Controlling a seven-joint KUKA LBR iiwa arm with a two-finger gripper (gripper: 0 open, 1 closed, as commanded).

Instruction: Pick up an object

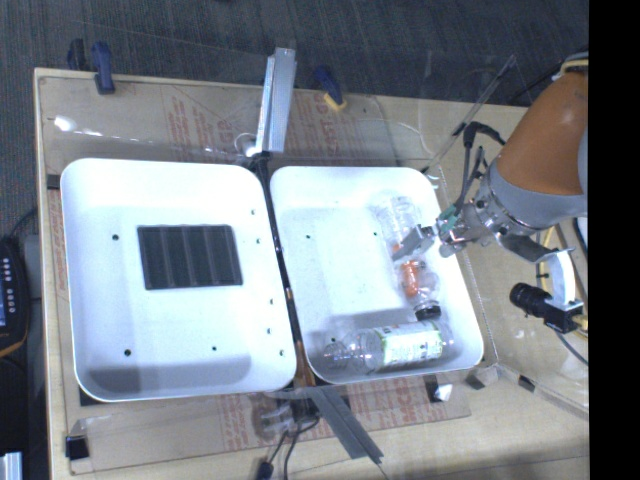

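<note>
The right bin point(330, 268) holds three clear plastic bottles. One small bottle point(393, 215) lies near the bin's upper right. Another with an orange label point(413, 279) lies just below it. A larger bottle with a white label point(392, 347) lies on its side along the front wall. My gripper point(436, 234) hangs at the right rim of this bin, just right of the upper small bottle and above the orange-labelled one. I see nothing held in it.
A dark ribbed rectangular panel point(189, 256) lies flat in the left bin point(120, 348). A metal bar point(274, 103) stands at the back between the bins. Blue clamps point(103, 67) grip the bench's far edge.
</note>
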